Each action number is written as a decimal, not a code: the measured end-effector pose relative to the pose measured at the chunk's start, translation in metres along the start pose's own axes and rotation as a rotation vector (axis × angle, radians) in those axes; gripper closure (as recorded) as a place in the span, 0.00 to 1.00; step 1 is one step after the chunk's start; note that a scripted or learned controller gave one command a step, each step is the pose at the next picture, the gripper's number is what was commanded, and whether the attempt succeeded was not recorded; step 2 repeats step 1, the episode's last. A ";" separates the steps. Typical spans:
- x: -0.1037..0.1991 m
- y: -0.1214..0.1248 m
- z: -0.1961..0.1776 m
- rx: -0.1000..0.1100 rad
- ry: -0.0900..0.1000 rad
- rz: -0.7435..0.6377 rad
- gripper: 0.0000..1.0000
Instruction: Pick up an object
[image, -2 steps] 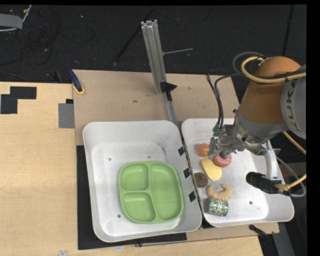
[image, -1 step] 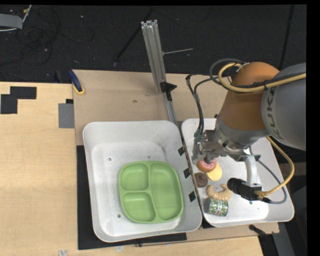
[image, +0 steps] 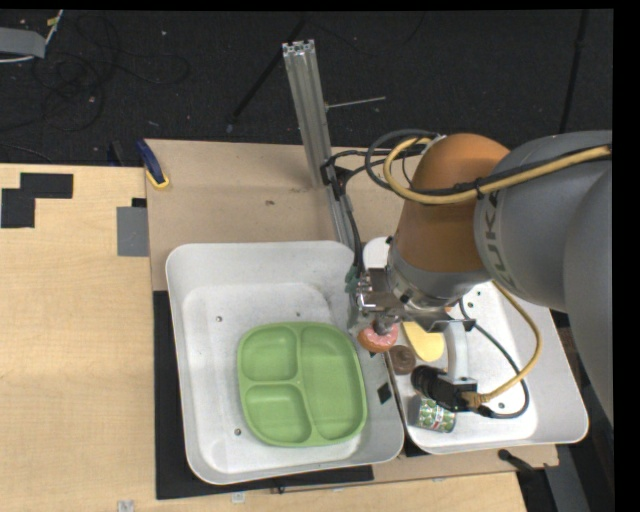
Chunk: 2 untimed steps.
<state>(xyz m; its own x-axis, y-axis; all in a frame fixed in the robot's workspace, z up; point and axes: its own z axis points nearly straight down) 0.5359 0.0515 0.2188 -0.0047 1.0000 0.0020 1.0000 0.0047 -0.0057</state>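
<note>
My gripper (image: 375, 318) hangs under the orange-banded wrist, over the near left corner of the right bin (image: 545, 400). Right below it is a pink ring-shaped toy (image: 378, 339), close to the wall between the bins. I cannot tell whether the ring is touched or held. A small brown piece (image: 402, 359) and a yellow piece (image: 429, 346) lie just right of the ring. A green-labelled can (image: 436, 416) lies on its side nearer the front edge. The arm hides much of the right bin.
The left bin (image: 200, 300) holds a green divided plate (image: 300, 385) at its front right. A metal post (image: 312, 120) rises behind the bins, slanting toward the gripper. Wooden bench surface lies to the left.
</note>
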 end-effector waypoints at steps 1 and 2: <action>0.048 -0.002 0.008 0.000 -0.001 0.000 1.00; 0.048 -0.002 0.008 0.000 -0.001 0.000 1.00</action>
